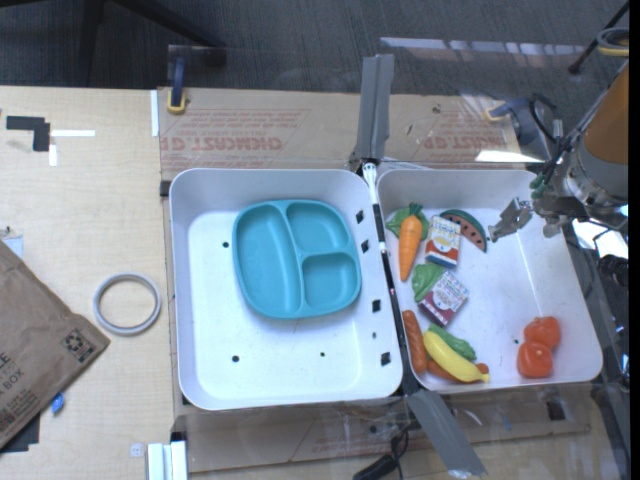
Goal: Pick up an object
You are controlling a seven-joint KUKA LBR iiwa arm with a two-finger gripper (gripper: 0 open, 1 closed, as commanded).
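Observation:
The right bin (560,268) holds toy food. An orange carrot (408,244) lies at its left, beside a watermelon slice (468,228) and two small packets (443,240) (445,298). Along the front lie a yellow banana (452,358) and a red sausage (414,340), and a red tomato (538,346) sits at the front right. My gripper (530,223) hangs above the bin's back right part, open, nothing between its fingers. It is right of the watermelon and well behind the tomato.
The left bin (200,298) carries a blue divided plate (297,258). On the bench at the left lie a tape ring (127,302) and a brown cardboard box (35,343). The arm and its cables crowd the right bin's far right edge.

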